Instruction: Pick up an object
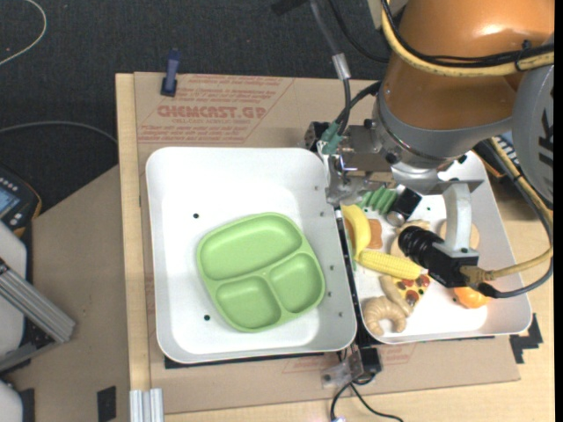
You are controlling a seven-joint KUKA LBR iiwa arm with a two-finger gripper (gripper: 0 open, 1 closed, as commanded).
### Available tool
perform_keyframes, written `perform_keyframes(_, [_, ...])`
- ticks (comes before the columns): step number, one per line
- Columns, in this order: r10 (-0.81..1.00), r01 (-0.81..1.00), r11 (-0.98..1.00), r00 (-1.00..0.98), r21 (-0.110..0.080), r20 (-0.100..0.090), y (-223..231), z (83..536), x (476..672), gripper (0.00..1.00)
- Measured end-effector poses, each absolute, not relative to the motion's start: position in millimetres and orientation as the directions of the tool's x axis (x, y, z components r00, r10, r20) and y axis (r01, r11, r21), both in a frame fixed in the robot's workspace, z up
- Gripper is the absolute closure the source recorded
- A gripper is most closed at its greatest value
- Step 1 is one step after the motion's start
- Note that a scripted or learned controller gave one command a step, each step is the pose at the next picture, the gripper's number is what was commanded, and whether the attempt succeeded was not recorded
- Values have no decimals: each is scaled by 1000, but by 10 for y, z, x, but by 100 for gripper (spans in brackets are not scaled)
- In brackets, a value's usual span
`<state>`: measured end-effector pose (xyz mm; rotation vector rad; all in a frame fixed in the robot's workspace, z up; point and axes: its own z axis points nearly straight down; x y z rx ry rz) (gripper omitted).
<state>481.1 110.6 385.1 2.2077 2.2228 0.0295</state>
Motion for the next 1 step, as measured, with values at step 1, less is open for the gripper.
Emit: perform_keyframes(1, [1000, 1000, -2, 2, 0, 0, 1009, 3773, 4794, 100])
